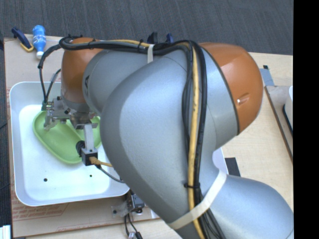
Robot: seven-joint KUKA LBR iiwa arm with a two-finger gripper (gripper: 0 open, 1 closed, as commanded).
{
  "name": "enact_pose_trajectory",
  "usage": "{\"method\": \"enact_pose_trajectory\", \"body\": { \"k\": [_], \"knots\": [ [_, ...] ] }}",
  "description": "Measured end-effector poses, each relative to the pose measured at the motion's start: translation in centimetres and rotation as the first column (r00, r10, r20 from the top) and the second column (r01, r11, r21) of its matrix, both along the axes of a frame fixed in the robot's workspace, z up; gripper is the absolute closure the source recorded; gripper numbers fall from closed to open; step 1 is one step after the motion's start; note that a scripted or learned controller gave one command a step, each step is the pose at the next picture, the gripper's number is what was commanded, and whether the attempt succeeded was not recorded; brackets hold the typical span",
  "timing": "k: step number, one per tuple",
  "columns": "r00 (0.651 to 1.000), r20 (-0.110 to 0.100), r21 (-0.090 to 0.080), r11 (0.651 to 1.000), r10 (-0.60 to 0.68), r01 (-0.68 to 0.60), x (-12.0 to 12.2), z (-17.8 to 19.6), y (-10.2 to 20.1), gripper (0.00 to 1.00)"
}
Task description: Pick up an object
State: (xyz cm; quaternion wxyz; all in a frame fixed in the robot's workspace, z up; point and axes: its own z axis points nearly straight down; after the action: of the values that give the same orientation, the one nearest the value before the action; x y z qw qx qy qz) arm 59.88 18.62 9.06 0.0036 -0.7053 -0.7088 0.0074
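A light green, shallow dish-like object lies in the left white bin. My arm reaches across from the right and covers most of the view. Its wrist and gripper hang directly over the green object's upper part, low in the bin. A black fitting on the wrist overlaps the green object's right edge. The arm hides the right bin.
A blue bottle-like item and a dark blue and yellow tool lie on the bench beyond the left bin's far corner. Cables run along the arm. Bare white bin floor shows near the bin's front left.
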Motion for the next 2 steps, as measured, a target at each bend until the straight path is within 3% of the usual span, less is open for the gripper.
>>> {"method": "enact_pose_trajectory", "body": {
  "k": [1,2],
  "knots": [
    [1.000,0.012,-0.003,1.000,0.001,-0.001,-2.0,0.1,2.7,0.00],
    [1.000,0.020,0.002,1.000,-0.001,0.001,-12.0,0.3,2.8,0.00]
  ]
}}
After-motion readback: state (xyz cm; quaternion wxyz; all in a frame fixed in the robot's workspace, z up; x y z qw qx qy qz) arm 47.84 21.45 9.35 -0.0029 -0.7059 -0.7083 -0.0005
